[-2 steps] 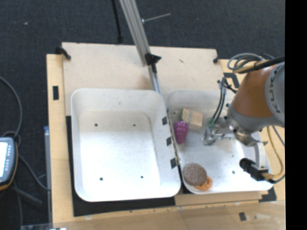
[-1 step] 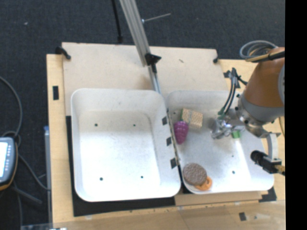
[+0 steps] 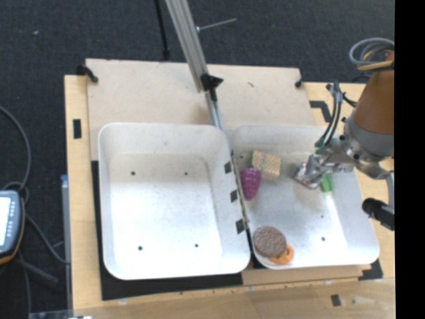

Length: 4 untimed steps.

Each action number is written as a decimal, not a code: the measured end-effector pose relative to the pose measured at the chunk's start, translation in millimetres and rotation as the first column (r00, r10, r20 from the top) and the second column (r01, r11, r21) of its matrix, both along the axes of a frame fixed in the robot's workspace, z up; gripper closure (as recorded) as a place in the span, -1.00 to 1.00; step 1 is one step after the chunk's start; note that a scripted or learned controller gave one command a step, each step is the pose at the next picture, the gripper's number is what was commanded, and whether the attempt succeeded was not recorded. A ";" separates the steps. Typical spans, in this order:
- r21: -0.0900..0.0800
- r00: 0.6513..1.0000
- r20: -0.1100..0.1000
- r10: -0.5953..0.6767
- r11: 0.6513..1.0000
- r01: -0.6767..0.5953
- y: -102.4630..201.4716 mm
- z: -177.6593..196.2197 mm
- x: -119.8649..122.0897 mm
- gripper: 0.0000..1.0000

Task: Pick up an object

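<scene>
The right bin (image 3: 345, 234) holds a tan sponge-like block (image 3: 266, 163) near its back left, a purple object (image 3: 250, 181) beside the divider, and a brown round object (image 3: 269, 240) resting on an orange piece (image 3: 285, 256) at the front. My gripper (image 3: 309, 176) hangs low over the right bin's middle right. A small green object (image 3: 326, 183) lies just to the right of the gripper, touching or very close to it. I see nothing clearly between the fingers.
The left bin (image 3: 116, 178) lies beside the right one, with a raised divider between them. A slanted aluminium rail (image 3: 189, 35) stands at the back centre. The bench edge runs along the front, and a cable loop sits at the upper right.
</scene>
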<state>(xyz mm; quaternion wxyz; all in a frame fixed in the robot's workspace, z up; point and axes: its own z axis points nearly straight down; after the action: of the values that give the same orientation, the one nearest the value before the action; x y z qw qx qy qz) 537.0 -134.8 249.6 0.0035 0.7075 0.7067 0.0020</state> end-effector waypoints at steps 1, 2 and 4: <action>0.001 1.000 -0.001 0.004 1.000 -0.004 -1.0 38.1 1.6 1.00; 0.002 1.000 -0.007 0.007 1.000 -0.007 48.0 19.7 10.2 1.00; 0.003 1.000 -0.006 0.008 1.000 -0.008 150.1 20.8 13.9 1.00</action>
<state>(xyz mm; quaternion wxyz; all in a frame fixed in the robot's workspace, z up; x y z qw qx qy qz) 550.9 15.3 270.4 0.0003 0.7046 0.7096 0.0010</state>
